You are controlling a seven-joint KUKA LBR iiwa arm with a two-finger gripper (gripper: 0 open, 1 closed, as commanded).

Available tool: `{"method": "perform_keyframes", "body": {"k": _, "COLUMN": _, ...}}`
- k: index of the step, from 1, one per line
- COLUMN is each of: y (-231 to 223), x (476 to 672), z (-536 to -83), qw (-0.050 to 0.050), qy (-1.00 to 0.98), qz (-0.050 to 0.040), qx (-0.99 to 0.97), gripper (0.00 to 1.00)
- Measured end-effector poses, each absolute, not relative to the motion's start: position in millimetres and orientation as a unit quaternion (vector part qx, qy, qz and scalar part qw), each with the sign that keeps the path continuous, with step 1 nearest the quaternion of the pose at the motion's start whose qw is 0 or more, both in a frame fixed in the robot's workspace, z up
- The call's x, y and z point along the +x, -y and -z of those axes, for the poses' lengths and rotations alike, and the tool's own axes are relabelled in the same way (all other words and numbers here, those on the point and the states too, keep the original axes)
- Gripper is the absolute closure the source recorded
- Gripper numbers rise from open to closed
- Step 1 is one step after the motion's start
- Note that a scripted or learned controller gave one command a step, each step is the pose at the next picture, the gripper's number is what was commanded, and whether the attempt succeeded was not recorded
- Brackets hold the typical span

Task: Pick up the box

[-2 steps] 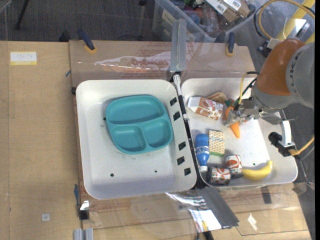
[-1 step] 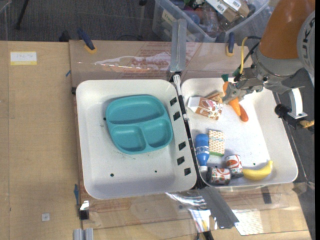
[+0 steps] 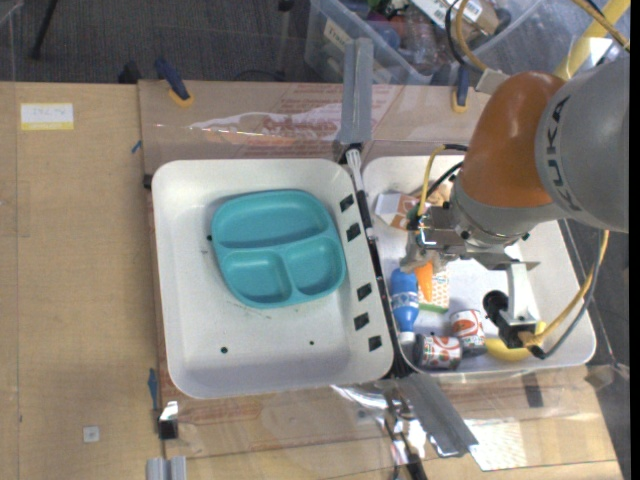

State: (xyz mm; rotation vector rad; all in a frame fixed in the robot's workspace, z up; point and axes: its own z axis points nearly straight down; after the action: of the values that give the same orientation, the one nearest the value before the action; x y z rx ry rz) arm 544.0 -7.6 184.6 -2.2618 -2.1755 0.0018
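The arm hangs low over the right bin (image 3: 575,268), its wrist hiding the gripper (image 3: 434,238), so I cannot tell whether it is spread or closed. It seems placed this way to come down on the clutter. The box (image 3: 393,208) lies just left of the gripper, by the bin's far corner, with nothing visibly pinching it; a blue bottle (image 3: 403,299) sits nearer the camera

Teal divided plate (image 3: 275,246) in left bin (image 3: 185,298)
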Motion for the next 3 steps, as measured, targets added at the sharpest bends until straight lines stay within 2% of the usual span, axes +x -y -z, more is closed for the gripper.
{"method": "perform_keyframes", "body": {"k": 2, "y": -132.9, "x": 534.5, "z": -190.5, "qw": 0.0, "qy": 0.711, "qz": 0.0007, "qx": -0.704, "gripper": 1.0}}
{"method": "perform_keyframes", "body": {"k": 3, "y": -76.1, "x": 492.2, "z": -184.6, "qw": 0.001, "qy": 0.858, "qz": -0.0003, "qx": -0.514, "gripper": 1.0}}
